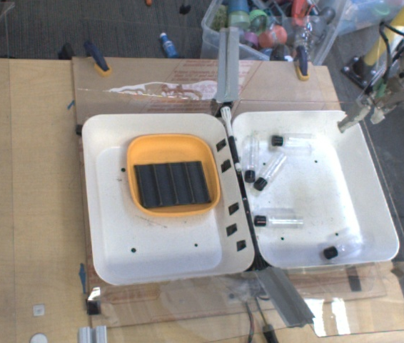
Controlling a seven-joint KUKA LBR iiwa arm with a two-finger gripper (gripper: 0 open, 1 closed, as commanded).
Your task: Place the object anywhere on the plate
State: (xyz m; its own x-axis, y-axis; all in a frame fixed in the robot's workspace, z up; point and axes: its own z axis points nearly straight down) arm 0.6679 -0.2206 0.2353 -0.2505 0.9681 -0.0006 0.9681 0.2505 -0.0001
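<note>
Grey metal pincer [346, 122] hovers at the right bin's [380, 191] two o'clock edge, its grip state impossible to tell, while clear plastic black-capped vials [270, 171] lie inside, apart from the orange square plate [171, 148].

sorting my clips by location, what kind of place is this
Probably a robotics lab workbench: two white bins set side by side, a yellow plate in the left one, clear vials in the right, and a tub of toys behind.

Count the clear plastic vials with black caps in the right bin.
5 vials: one near the top, two at the divider, one mid-bin, one at the bottom right corner. Clear ones may escape notice.
</note>
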